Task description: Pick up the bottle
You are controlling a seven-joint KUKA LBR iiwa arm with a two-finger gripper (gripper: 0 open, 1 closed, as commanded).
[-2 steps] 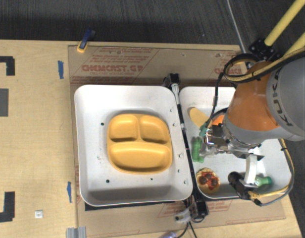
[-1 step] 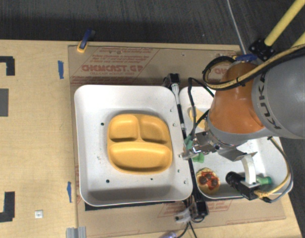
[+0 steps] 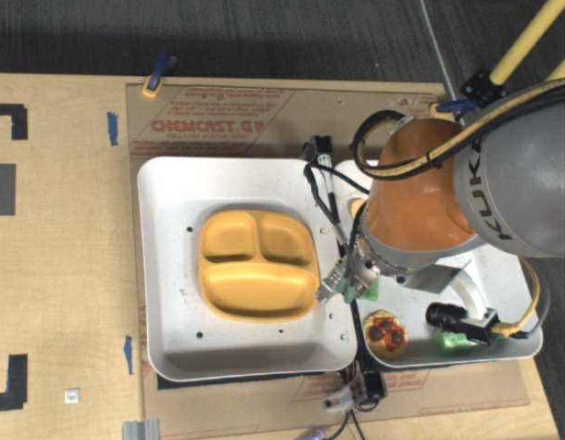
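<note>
One bottle, green with a dark end, lies well right of the plate, in the right bin. One small round reddish thing sits between bottle and plate. One gripper hangs just right of the plate, at the seam between the two bins, apart from the bottle; whether it is open or closed cannot be told. One yellow divided plate fills the left bin. Cardboard lies beneath both bins on a pale bench; dark floor runs beyond the plate.
</note>
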